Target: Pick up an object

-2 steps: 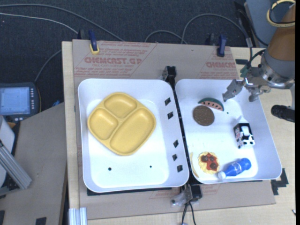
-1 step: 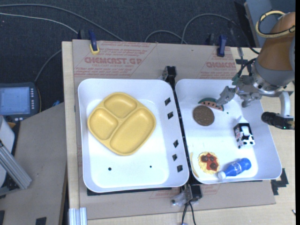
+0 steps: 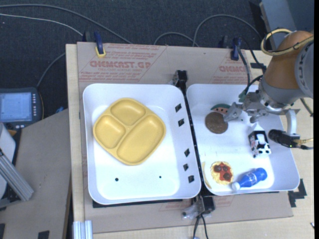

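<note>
Gripper (image 3: pixel 247 108) hangs low over the right bin (image 3: pixel 279 183), just right of the brown round piece (image 3: pixel 217 123) and the watermelon slice (image 3: pixel 220 108), likely lined up to grab one of them. Can't tell how the fingers are set, too small and blurred; nothing visibly between them. Toy cow (image 3: pixel 259 143), blue bottle (image 3: pixel 249 178) and pizza plate (image 3: pixel 221 172) lie nearer the camera, loose for picking. Yellow divided tray (image 3: pixel 129 131) sits alone in the left bin (image 3: pixel 99 183).

A robotics lab was indicated. Two white bins (image 3: pixel 97 133) were clamped to a cardboard-covered counter (image 3: pixel 75 108) left of the tool (image 3: pixel 245 112). Loose cables (image 3: pixel 50 15) were trailed over dark carpet beyond it, and a small monitor (image 3: pixel 17 106) was set far to its left.
</note>
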You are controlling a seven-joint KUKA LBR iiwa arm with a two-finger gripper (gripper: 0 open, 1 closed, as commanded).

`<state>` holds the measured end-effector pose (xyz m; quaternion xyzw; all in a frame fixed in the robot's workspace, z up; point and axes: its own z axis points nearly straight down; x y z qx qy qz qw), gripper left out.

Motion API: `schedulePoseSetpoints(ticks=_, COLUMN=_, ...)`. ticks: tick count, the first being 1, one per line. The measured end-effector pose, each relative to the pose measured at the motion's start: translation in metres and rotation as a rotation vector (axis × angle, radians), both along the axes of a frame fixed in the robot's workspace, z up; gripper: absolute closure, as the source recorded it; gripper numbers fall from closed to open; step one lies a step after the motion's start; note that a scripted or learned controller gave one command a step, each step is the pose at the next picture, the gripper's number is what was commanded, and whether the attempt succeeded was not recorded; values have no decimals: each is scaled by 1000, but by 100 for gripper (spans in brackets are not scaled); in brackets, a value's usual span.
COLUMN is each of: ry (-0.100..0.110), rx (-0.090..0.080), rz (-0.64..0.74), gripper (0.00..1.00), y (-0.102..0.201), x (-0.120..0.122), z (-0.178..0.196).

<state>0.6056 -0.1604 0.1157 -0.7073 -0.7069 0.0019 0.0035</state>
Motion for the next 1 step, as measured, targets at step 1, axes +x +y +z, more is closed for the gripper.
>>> schedulePoseSetpoints(ticks=1, ry=-9, rx=-1, rz=1, gripper=100, y=0, x=2, z=16)
